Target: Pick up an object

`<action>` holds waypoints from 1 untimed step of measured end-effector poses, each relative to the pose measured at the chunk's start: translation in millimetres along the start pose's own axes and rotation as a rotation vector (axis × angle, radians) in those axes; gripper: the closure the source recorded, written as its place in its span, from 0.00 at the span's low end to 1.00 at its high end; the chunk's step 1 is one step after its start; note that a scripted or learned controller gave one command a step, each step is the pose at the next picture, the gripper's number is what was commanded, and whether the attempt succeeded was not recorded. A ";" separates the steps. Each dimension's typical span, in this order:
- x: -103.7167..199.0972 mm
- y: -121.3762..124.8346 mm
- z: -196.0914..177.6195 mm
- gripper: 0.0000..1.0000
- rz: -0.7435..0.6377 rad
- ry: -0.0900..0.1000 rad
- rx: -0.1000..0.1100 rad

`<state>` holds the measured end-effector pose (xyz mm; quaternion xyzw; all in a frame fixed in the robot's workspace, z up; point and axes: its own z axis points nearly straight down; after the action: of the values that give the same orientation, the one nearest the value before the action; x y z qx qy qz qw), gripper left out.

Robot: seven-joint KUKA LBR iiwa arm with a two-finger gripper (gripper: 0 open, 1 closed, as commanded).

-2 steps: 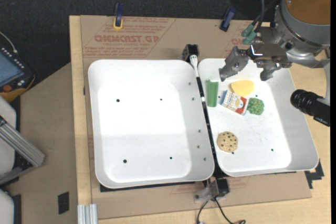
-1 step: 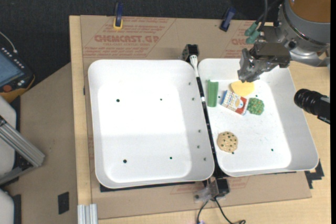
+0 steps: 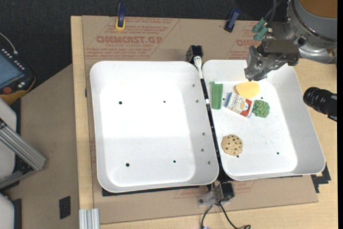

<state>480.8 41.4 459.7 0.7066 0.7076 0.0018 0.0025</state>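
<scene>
Well, from my seat I see the grey arm with its orange band coming in from the upper right, and its dark two-finger gripper [image 3: 253, 74] hangs over the far part of the right-hand shallow white bin [image 3: 300, 126]. The fingertips point down and toward the left, and they sit just beside the upper edge of a pale yellow rounded object [image 3: 247, 89], which lies directly below and a touch nearer to me than the tips. I cannot tell whether the tips touch it, and I cannot tell from this slant how the gripper is set; nothing shows between its tips.

The yellow piece rests on the bin floor, touching or overlapping the top of a small red, white and blue carton [image 3: 239, 104] that lies tilted just beneath it. Left of the carton, a green upright rectangular block [image 3: 216, 95] lies near the bin's left wall. Right of the carton, just beside it, sits a small green bushy broccoli-like piece [image 3: 261, 109]. Nearer to me and well apart from that cluster, a round tan cookie with dark chips [image 3: 232, 145] lies close to the left wall.

The left-hand shallow white bin [image 3: 107, 115] stands alongside, the two sharing a dark seam, both on a brown cardboard sheet [image 3: 86, 45].
</scene>
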 end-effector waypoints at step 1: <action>0.0 -0.1 0.6 0.00 0.000 0.000 0.002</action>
<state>480.7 41.5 459.2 0.7066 0.7076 0.0013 0.0020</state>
